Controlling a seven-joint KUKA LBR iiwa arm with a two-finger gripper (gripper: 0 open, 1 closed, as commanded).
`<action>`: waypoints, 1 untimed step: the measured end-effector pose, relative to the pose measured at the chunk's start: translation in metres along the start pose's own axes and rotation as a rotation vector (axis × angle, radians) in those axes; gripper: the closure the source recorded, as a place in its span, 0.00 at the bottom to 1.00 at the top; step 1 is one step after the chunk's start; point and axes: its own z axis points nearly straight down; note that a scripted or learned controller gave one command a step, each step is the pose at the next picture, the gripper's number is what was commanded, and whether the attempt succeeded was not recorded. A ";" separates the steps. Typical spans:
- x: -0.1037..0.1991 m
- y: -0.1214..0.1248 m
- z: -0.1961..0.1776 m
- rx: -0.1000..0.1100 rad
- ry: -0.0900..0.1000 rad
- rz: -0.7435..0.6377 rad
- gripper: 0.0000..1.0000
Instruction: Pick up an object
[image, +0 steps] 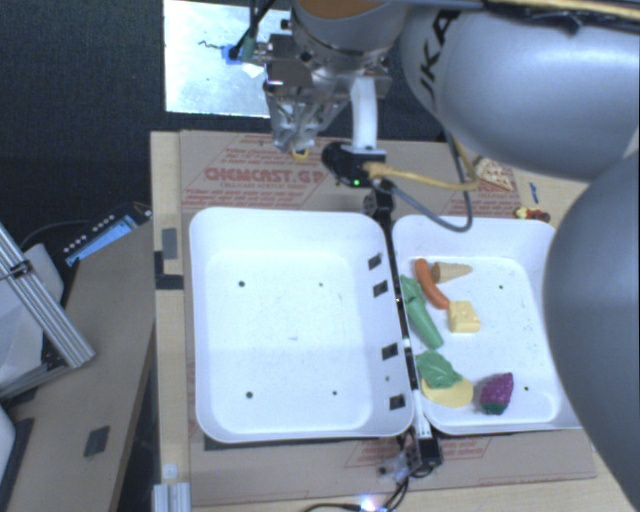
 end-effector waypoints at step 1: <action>0.001 -0.032 -0.127 -0.017 0.007 -0.002 1.00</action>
